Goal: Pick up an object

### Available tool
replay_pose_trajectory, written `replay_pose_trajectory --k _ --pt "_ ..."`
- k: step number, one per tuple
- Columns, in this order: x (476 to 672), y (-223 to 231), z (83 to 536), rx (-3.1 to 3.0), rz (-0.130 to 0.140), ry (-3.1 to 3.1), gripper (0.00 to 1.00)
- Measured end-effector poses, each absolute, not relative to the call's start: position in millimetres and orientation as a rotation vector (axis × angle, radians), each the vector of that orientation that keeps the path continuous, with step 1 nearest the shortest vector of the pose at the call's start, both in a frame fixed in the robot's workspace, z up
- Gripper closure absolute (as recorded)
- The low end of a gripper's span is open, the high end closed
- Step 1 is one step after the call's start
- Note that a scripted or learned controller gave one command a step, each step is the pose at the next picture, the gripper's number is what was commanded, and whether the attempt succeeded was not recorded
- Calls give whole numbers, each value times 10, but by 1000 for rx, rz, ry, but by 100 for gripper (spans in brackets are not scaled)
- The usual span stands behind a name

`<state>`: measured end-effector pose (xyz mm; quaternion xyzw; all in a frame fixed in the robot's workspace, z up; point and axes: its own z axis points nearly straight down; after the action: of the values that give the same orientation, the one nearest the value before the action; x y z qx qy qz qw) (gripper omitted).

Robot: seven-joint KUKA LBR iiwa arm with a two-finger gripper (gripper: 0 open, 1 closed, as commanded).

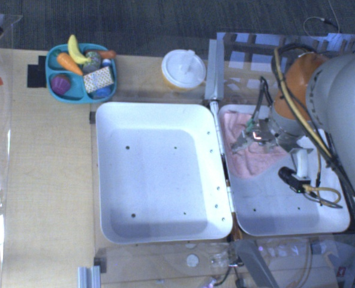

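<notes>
The arm reaches in from the right, and its gripper (253, 135) sits low over the pink cloth (249, 149), which lies crumpled in the far left part of the right bin (297, 221), close against the wall shared with the left bin (153, 173). Whether the fingers are spread or closed, or have caught any fabric, cannot be told from this slanted view, since the wrist and cables crowd that spot. The step in hand looks like the grasp on the cloth. To do it well, the fingers should press down into a raised fold, not a flat stretch, close firmly, then lift straight up, keeping clear of the bin wall to the left. Loose fabric may slip out if only its edge is pinched.
</notes>
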<state>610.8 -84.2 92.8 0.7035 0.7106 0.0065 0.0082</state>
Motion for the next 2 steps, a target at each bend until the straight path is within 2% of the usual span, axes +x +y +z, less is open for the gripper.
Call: replay_pose_trajectory --k 1,2 --pt "5712 -936 931 2208 21 2213 0" --pt "6518 -923 916 2103 15 2315 0"
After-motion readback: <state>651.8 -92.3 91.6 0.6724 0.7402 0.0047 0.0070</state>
